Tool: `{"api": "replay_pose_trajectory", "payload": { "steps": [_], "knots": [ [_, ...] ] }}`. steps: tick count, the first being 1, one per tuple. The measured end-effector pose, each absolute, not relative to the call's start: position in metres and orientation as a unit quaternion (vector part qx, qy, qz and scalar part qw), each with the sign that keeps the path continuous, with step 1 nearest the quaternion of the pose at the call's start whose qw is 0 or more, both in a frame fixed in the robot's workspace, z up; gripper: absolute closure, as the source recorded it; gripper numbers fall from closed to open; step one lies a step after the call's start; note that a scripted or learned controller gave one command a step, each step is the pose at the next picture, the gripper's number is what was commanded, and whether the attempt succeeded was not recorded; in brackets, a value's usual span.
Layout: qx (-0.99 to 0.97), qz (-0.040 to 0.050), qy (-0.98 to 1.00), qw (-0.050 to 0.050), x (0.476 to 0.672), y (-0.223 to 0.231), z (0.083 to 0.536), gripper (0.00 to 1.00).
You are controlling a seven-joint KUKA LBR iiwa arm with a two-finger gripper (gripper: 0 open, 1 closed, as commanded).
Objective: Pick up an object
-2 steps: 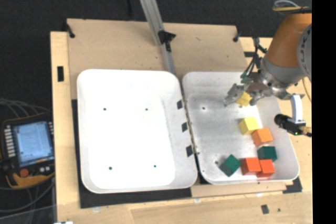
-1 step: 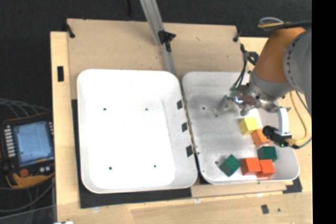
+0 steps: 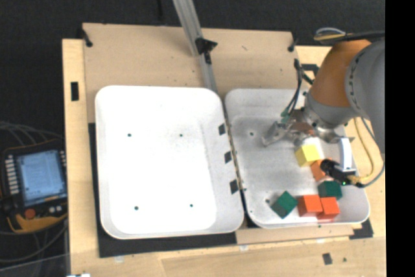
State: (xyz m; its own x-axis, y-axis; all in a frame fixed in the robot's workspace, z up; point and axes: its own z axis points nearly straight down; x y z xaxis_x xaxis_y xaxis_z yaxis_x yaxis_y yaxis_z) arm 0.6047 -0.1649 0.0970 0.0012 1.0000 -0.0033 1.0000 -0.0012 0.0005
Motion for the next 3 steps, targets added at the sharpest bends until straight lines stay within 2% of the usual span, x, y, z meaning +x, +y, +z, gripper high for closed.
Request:
{"api": "replay_pose_trajectory", "payload": {
  "steps": [1, 3],
  "knots": [
    [0.709, 0.0012, 0.705, 0.003, 0.606, -0.166, 0.109, 1.00],
    [0.706, 0.0017, 0.708, 0.003, 0.611, -0.174, 0.214, 1.00]
  ]
}}
